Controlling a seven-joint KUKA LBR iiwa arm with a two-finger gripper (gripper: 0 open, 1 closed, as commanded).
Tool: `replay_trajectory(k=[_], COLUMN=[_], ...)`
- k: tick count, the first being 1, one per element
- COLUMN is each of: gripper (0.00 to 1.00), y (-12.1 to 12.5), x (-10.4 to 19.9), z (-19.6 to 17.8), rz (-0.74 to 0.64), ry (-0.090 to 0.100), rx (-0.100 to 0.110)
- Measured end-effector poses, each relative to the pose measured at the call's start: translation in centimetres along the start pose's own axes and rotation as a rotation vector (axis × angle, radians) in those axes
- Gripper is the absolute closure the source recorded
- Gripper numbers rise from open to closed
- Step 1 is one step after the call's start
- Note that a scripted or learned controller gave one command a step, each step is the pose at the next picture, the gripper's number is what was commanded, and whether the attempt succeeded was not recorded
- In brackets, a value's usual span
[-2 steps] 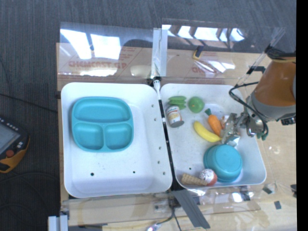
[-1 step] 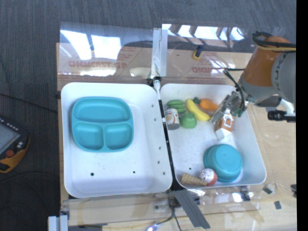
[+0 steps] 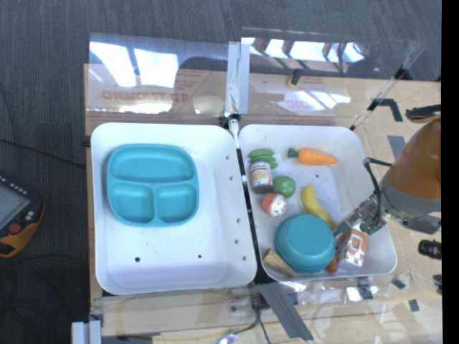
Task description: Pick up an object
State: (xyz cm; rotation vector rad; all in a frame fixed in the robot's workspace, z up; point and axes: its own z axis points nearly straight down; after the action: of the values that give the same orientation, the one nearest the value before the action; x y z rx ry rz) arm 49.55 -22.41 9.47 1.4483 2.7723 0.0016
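The right bin point(image 3: 358, 145) holds several toy foods: a carrot point(image 3: 313, 158), a green pepper-like piece point(image 3: 261, 155), a small jar point(image 3: 260, 175), a lime point(image 3: 285, 186), a red and white piece point(image 3: 273, 205), a banana point(image 3: 313, 203) and a teal bowl point(image 3: 306, 243). A small orange and white box point(image 3: 355, 248) lies at the bowl's right. My gripper point(image 3: 358, 226) is low in the bin's right side, just above that box and beside the bowl. The grey arm with its orange band point(image 3: 418, 169) comes in from the right.
The left bin point(image 3: 215, 249) carries a teal divided plate point(image 3: 152, 183). A tan cone-shaped piece point(image 3: 275, 263) sticks out under the bowl at the right bin's front. Clear plastic walls point(image 3: 237, 70) stand behind both bins.
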Motion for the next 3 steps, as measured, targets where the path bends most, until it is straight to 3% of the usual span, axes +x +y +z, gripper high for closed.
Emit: replay_trajectory(k=[1, 2, 3], gripper=[1.00, 1.00, 0.00], y=[5.7, 5.0, 5.2], x=[5.7, 8.3, 8.5], z=[-4.8, 0.2, 0.3], rz=[0.167, 0.334, 0.333], ry=[0.007, -0.010, -0.008], rx=[0.007, -0.003, -0.004])
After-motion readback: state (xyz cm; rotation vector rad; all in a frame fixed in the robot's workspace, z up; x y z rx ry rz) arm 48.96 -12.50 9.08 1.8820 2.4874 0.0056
